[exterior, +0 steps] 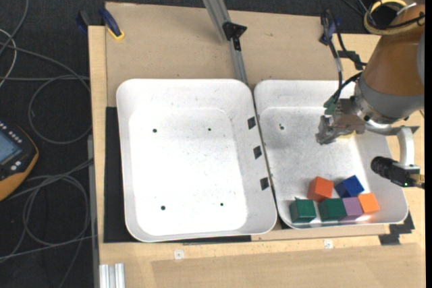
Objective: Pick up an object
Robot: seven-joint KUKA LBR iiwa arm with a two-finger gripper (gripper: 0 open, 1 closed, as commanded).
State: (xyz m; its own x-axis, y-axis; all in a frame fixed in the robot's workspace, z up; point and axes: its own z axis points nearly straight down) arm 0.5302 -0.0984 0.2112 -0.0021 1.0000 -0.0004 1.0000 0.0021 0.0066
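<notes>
Several small blocks sit bunched at the front of the right bin (290, 158): a red-orange one (321, 187), a blue one (350, 185), an orange one (368, 202), a purple one (352, 208) and two green ones (303, 210) (331, 210). My gripper (328, 134) hangs over the middle of the right bin, behind the blocks and apart from them. No block can be seen between its tips.
The left bin (135, 165) lies beside the right one, with black clips along the shared rim. A metal pole (216, 3) slants across the back of the bench. Cables run over the floor at left, near an orange device (13, 158).
</notes>
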